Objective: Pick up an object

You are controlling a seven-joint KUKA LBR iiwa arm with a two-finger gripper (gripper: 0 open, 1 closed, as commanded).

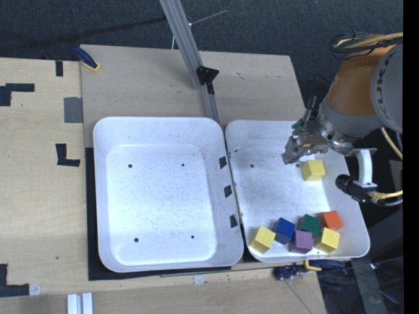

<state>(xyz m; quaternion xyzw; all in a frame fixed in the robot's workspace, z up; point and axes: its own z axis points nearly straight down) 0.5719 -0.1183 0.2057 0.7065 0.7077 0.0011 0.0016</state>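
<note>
The right bin [262, 175] holds several small coloured blocks. A lone yellow block [313, 169] lies near its upper right. A cluster sits along the front edge: a yellow block [263, 238], a blue one [285, 229], a purple one [303, 240], a green one [309, 224], an orange one [332, 219] and another yellow one [329, 240]. My gripper [296, 152] hangs over the right bin, just up and left of the lone yellow block. I see nothing between its fingers.
The left bin [160, 188] lies beside the right one. A grey metal pole [186, 34] slants down from the top to the gap between the bins. Cables and a white bracket [363, 169] hang off the arm at the right bin's edge.
</note>
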